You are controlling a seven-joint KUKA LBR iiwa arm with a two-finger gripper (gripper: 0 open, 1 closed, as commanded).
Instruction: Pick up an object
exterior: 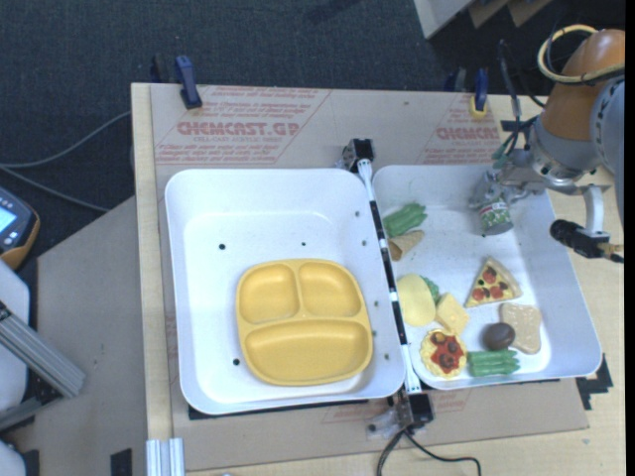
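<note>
Nothing lifted yet: gripper (493,213) hovering above the pizza slice (493,284), toward the right bin's (580,340) far corner; jaw state impossible to tell.

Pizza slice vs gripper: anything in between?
Nothing. The camera view shows bare white bin floor between the gripper at the right bin's far end and the pizza slice nearer the camera.
</note>
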